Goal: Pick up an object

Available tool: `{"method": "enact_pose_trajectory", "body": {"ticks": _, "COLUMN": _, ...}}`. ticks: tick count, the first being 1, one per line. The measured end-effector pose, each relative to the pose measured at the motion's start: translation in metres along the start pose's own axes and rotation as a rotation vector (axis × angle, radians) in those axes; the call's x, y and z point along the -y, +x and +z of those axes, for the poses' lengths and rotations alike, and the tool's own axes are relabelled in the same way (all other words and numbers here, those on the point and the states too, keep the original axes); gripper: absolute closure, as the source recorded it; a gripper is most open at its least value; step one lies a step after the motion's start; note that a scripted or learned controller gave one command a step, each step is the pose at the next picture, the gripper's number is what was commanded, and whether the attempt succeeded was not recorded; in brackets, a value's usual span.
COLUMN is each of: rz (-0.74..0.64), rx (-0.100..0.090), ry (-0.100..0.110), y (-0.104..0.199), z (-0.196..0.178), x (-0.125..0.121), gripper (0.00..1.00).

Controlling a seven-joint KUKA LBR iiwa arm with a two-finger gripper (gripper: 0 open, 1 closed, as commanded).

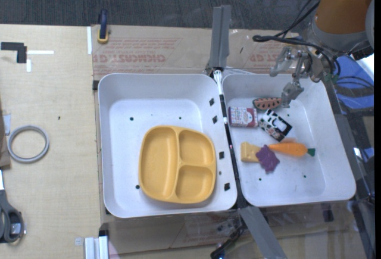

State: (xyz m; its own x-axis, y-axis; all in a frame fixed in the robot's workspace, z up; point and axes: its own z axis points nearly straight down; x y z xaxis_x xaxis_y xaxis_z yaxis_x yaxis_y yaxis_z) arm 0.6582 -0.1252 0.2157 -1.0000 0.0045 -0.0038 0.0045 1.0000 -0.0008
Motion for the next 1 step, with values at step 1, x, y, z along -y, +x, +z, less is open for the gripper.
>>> {"method": "enact_pose_trajectory", "body": {"ticks": 1, "rz": -0.287, "rx": 0.0, "ry": -0.001, "y": 0.0241, "z": 0.1229, "x": -0.0137, "gripper": 0.0}}
